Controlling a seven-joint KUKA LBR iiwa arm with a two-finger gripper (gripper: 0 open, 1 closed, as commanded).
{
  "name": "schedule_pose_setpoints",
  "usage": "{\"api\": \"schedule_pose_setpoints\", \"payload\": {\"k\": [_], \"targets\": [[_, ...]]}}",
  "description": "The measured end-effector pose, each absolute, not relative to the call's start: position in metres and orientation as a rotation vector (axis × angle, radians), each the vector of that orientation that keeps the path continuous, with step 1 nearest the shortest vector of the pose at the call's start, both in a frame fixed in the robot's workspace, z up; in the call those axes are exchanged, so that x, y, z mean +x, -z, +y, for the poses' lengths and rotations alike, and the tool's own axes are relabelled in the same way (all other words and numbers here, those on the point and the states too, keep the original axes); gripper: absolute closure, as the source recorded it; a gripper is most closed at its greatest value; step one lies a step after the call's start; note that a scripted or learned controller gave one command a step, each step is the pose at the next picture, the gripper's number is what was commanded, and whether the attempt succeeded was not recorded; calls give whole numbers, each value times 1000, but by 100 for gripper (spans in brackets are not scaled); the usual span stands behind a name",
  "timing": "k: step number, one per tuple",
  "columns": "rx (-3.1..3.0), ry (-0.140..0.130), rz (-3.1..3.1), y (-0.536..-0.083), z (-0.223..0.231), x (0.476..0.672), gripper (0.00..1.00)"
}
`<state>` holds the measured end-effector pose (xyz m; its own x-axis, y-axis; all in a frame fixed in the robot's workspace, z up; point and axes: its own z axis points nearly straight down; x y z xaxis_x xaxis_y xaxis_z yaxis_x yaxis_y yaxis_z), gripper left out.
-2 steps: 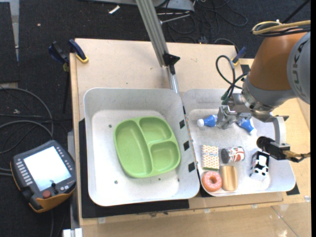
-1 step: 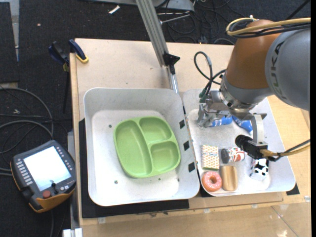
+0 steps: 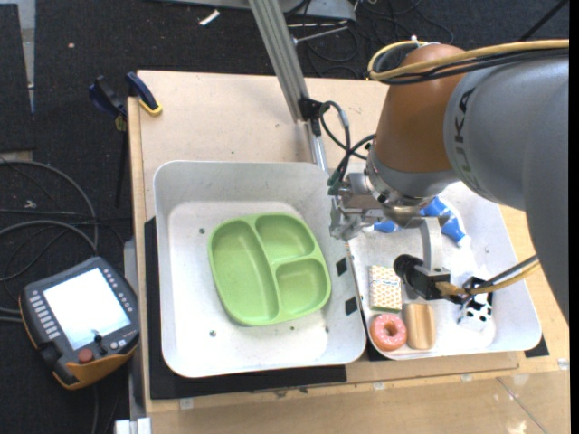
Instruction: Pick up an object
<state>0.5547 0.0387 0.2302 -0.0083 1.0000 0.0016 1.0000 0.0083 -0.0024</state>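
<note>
My gripper (image 3: 344,217) hangs below the grey and orange wrist, over the wall between the two bins, at the near-left corner of the right bin (image 3: 516,333). That bin holds a pink donut (image 3: 390,332), a tan cylinder (image 3: 419,325), a checked yellow-and-white block (image 3: 384,287), a black-and-white spotted toy (image 3: 476,311) and blue pieces (image 3: 449,221) partly hidden by the arm. Nothing shows between the gripper's tips.
A green divided plate (image 3: 269,267) lies in the middle of the left bin (image 3: 181,197). A slanted metal pole (image 3: 282,57) rises behind the bins. A teach pendant (image 3: 80,319) sits off the bench at the left. A blue-and-yellow clamp (image 3: 136,93) grips the bench's far left corner.
</note>
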Motion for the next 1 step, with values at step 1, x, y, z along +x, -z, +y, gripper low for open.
{"api": "schedule_pose_setpoints", "payload": {"k": [1], "targets": [[-2211,3,-2230,-243,92,552,100]]}}
